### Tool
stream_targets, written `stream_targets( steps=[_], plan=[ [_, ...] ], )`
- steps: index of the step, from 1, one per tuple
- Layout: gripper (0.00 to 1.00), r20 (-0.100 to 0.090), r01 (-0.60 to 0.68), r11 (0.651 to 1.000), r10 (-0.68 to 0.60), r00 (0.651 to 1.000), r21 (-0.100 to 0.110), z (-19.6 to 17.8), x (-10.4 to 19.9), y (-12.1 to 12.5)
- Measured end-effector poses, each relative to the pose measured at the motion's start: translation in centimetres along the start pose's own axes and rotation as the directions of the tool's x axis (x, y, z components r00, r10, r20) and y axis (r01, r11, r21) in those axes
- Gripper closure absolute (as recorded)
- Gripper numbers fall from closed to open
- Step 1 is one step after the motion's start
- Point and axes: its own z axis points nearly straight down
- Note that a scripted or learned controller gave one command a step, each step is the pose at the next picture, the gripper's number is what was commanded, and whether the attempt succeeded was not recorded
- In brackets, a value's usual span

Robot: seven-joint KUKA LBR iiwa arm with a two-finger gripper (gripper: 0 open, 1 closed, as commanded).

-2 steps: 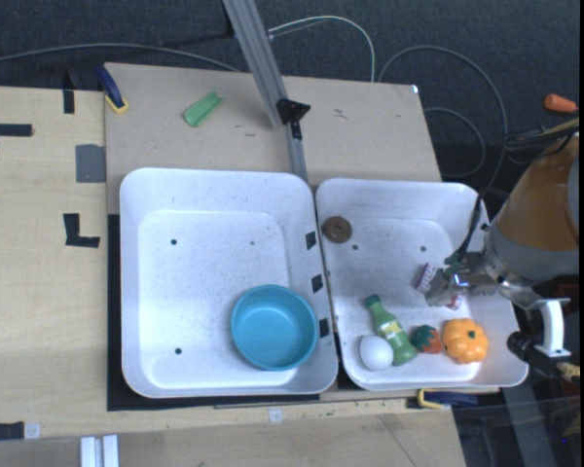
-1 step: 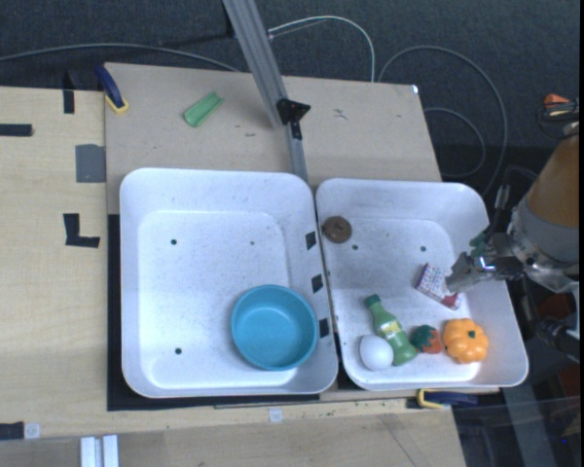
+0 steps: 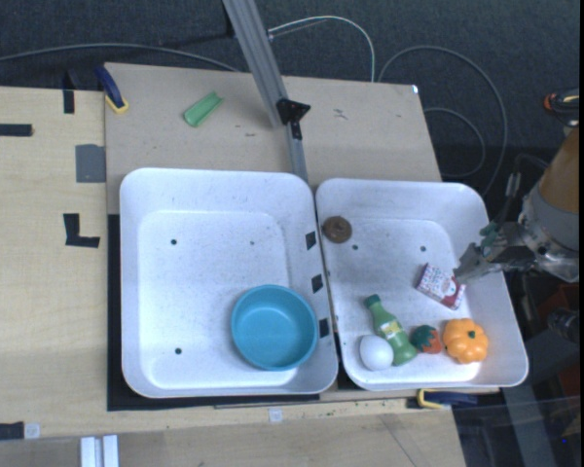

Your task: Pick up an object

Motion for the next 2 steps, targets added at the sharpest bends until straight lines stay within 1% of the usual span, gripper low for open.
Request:
stream_targets(
  steps=[1, 2],
  plan=[
    [1.00, -0.003, 0.005, 1.000, -0.005, 1.000, 0.002, -0.7, 5.0, 0.9],
    [1.00, -0.001, 0.000, 1.000, 0.000, 1.000, 0.004, 0.6, 10.2, 1.2]
  ],
)
